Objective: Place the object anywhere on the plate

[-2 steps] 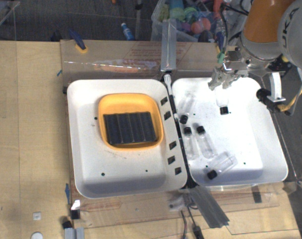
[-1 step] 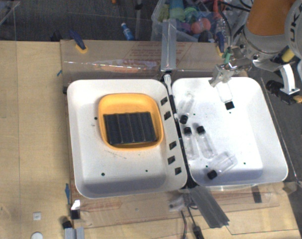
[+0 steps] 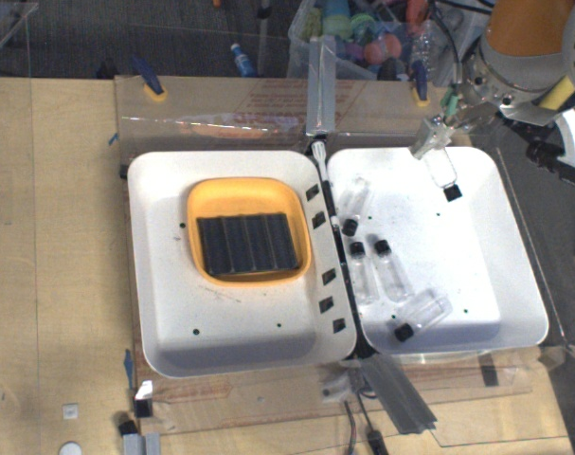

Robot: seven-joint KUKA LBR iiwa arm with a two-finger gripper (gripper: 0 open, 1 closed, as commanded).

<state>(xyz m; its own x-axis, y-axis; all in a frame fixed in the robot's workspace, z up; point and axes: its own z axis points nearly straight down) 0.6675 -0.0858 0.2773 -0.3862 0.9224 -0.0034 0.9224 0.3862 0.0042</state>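
Observation:
An orange-yellow plate (image 3: 249,191) lies in the left bin (image 3: 164,330), and a black ridged slab (image 3: 247,245) rests flat on it. My gripper (image 3: 438,137) hangs over the far edge of the right bin (image 3: 495,282), at the upper right. It is shut on a clear vial (image 3: 443,169) with a black cap. The vial slants down from the fingers, cap lowest, above the bin floor. The plate is well to the left of the gripper, across the divider.
Several more clear vials with black caps lie in the right bin, some near the divider (image 3: 361,254) and one at the front (image 3: 422,309). A black strip with tabs (image 3: 327,254) runs between the bins. A tub of coloured toys (image 3: 382,17) stands behind.

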